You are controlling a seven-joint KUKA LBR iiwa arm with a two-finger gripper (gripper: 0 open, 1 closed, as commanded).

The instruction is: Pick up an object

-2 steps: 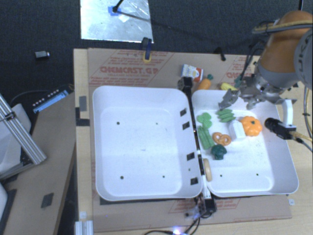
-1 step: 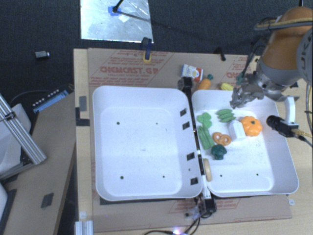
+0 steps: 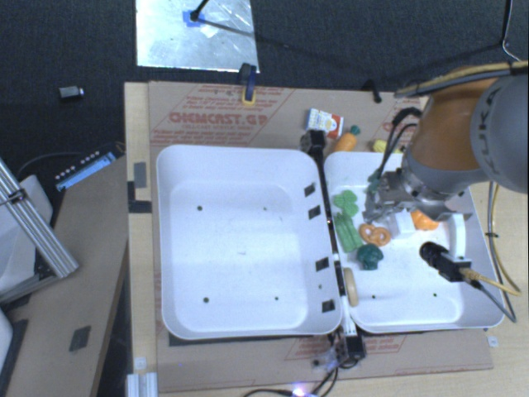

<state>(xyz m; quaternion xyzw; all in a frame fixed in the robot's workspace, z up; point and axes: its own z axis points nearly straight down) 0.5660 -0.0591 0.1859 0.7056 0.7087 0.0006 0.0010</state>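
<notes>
Several toys cluster at the right bin's (image 3: 413, 317) 9 o'clock wall; my gripper (image 3: 382, 208) hovers there, jaw state indeterminable.

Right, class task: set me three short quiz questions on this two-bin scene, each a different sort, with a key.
1. True or false: the arm is over the right bin.
2. Which lies nearest the divider between the bins? A pretzel-shaped toy B dark green toy C long green toy
3. Fill in: the tool is above the ____ bin.

Key: 1 true; 2 C; 3 right.
</notes>
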